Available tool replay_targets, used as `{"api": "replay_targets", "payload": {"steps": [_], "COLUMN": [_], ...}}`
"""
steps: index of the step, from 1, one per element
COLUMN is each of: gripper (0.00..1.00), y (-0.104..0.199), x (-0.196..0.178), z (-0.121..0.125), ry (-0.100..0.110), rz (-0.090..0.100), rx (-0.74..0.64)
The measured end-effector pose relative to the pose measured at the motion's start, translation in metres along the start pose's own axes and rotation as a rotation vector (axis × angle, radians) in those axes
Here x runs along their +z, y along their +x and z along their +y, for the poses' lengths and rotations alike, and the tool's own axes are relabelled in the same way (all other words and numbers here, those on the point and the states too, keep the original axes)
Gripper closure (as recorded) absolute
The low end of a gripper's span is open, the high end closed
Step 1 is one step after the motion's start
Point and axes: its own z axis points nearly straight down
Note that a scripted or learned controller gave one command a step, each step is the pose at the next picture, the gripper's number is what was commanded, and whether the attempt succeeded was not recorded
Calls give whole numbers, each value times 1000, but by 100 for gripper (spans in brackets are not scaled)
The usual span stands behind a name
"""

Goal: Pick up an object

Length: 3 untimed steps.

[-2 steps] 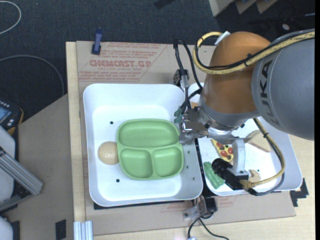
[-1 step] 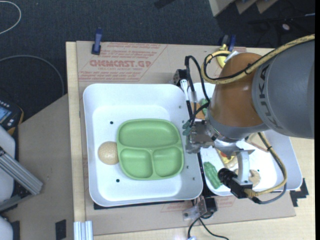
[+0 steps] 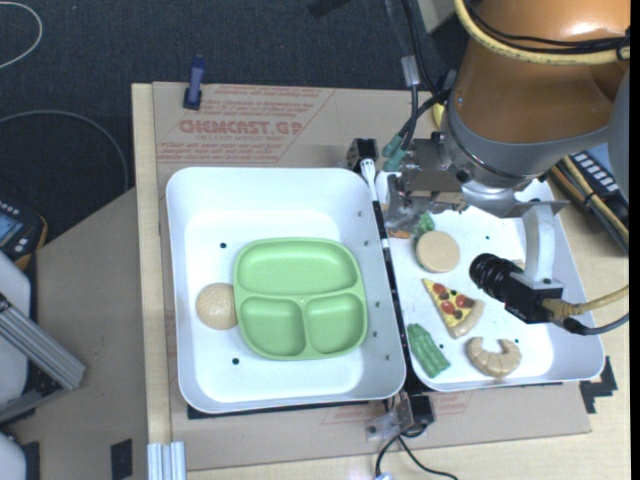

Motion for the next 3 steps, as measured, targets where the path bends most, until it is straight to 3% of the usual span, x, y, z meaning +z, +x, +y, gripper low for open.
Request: {"api": "replay_targets", "payload": {"steps": [1, 2, 3], "gripper": [100, 100, 100], "y": [-6, -5, -57], "x": [12, 29, 63], "z": [-2, -2, -4], "ry": [22, 24, 26], "rz": [-6, -6, -7], "rx": [7, 7, 12]}}
